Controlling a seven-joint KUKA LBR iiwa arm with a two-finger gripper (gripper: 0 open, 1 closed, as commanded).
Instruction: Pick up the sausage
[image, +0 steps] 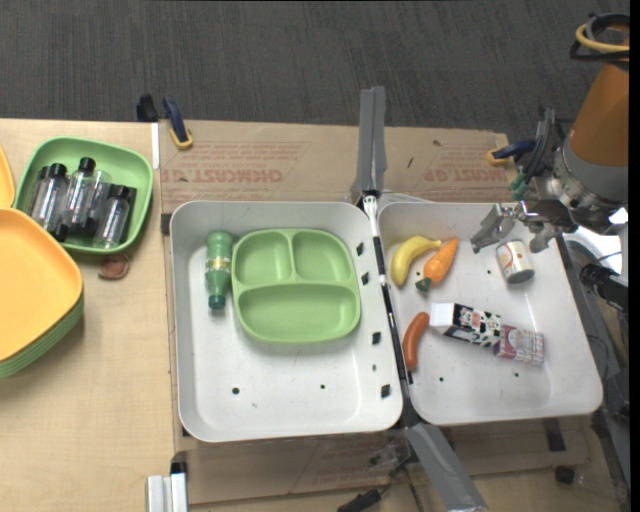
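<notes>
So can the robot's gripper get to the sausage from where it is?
Probably yes. The sausage lies bare at the right bin's left edge, with nothing on top. The gripper hangs over the same bin; the milk carton lies just beside the sausage.

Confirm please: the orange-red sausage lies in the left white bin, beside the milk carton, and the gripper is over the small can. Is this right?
Wrong in one respect: the camera view shows the orange-red sausage in the right white bin, near its left wall, beside the cow-patterned milk carton. The gripper is indeed over the small can.
</notes>
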